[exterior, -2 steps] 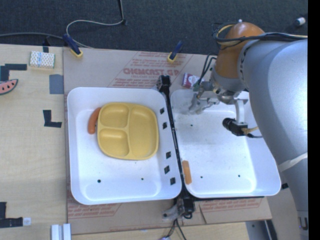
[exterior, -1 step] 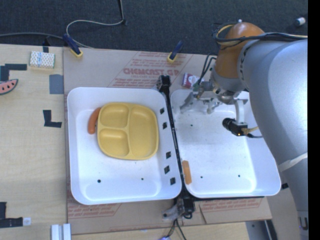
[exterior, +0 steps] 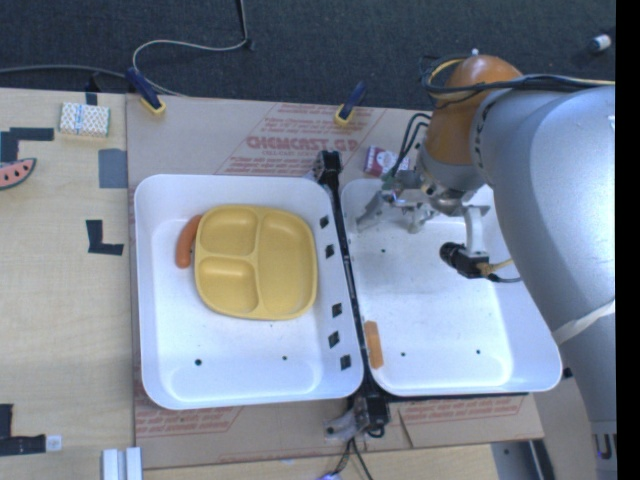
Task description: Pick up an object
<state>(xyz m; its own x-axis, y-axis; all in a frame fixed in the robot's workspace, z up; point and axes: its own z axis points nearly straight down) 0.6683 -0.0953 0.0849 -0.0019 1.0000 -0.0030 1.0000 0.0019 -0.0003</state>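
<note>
Plainly, the nearest candidate is the small orange carrot-like piece (exterior: 373, 343) lying at the right bin's (exterior: 440, 368) seven o'clock edge, its long axis running twelve to six. It looks light, stiff and smooth, so best pinched across its narrow middle. Whether the jaws of the gripper (exterior: 405, 208), hovering at the bin's eleven o'clock, stand open, I cannot tell.

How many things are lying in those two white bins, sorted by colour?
Yellow: 1, the divided plate in the left bin.
Orange: 2, a carrot-like piece beside the plate in the left bin, and a small orange piece at the left edge of the right bin.
Total: 3
</note>
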